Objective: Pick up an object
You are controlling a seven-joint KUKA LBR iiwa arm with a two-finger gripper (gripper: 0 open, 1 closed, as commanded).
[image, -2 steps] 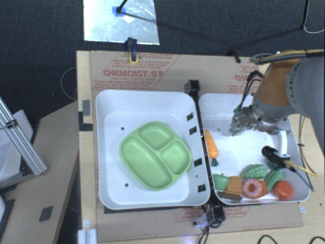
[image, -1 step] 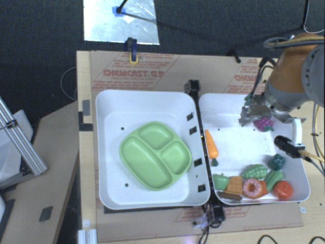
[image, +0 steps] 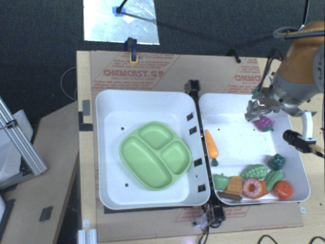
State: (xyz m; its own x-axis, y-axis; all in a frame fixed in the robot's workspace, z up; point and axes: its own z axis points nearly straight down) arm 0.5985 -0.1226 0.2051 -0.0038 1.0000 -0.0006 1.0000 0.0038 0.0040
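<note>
Two white bins sit side by side on the counter (image: 127,70), and the fingers (image: 256,111) are down over the far side of the right bin (image: 228,105). Whether they are open or closed, I cannot tell from this angle. Just beside them, on the near side, lies a purple toy grape bunch (image: 263,123), touching or almost touching the tips. Further toward the near edge sits a heap of toy food: green broccoli (image: 277,161), red tomato (image: 283,189), pink donut (image: 252,187), a waffle piece (image: 234,186). Off to the left of the fingers, an orange carrot (image: 210,145) lies along the bin's wall. Well apart, the left bin (image: 117,105) carries a green divided plate (image: 155,155).
</note>
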